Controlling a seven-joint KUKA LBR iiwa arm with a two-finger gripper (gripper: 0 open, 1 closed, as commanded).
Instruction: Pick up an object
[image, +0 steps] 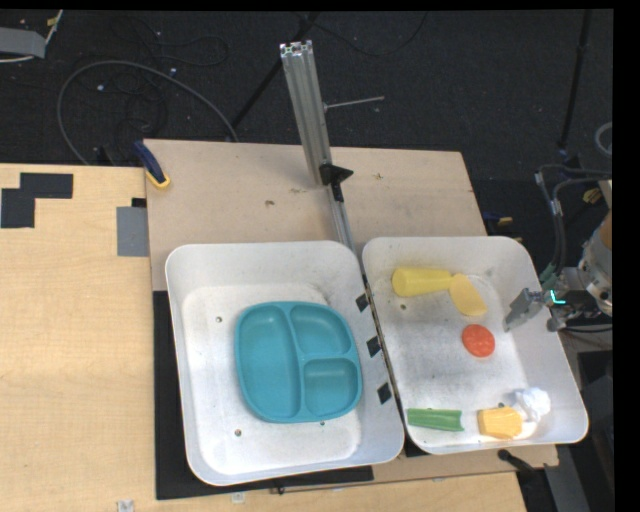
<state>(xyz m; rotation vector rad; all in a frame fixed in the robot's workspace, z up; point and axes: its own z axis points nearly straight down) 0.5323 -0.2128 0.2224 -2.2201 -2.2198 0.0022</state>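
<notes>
Currently the gripper (527, 305) hovers at the right white plastic bin's (440, 262) right rim, holding nothing (finger spacing cannot be told). Nearest lies the small orange-red ball (479, 341), well exposed for picking; the yellow plastic bottle (437, 284) lies beyond.

Divided plate (298, 361) in left bin (190, 290) (others right)

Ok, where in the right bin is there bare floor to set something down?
In the right bin, bare floor spans the middle, between the yellow piece above, the green block below and the orange ball to the right. The lower right corner is crowded: yellow block against a white object.
</notes>
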